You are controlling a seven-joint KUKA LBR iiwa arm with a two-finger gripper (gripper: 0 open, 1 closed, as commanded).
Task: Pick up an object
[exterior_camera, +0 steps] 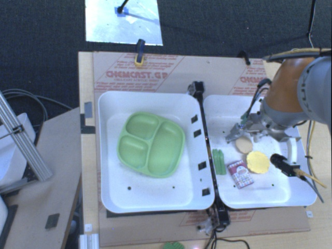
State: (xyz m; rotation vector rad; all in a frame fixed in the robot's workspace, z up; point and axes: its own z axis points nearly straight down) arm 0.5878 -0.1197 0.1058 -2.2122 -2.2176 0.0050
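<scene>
Reaching in from the right over the right bin: grey arm with orange band, pincer low above the upper middle of that bin, pointing left toward the divider between the two bins. Spread or pressed together: cannot tell from this slant.

Nearest to the pincer: pale round piece, lying on the bin floor just below the pincer's tip and a little to the right of it in the view, close beside it. Touching or apart: cannot tell.

Just beside that piece, to the lower right: yellow disc, flat on the floor, its edge meeting or almost meeting the pale piece. Lower and to the left of the disc: small red-and-white box, flat, turned at a slant, near the disc. Further left, close against the right bin's left wall by the divider: green piece, long and narrow, lengthwise along the wall, below and left of the pincer and apart from it.

In the left bin: green divided tray, three compartments, lying flat and turned at a slant near the middle, well apart from the pincer.

Under both bins: sheet with red print on the bench. At the far edge of the sheet: yellow-and-dark clamp. Beyond the bench, on the dark floor: silvery plate.
</scene>
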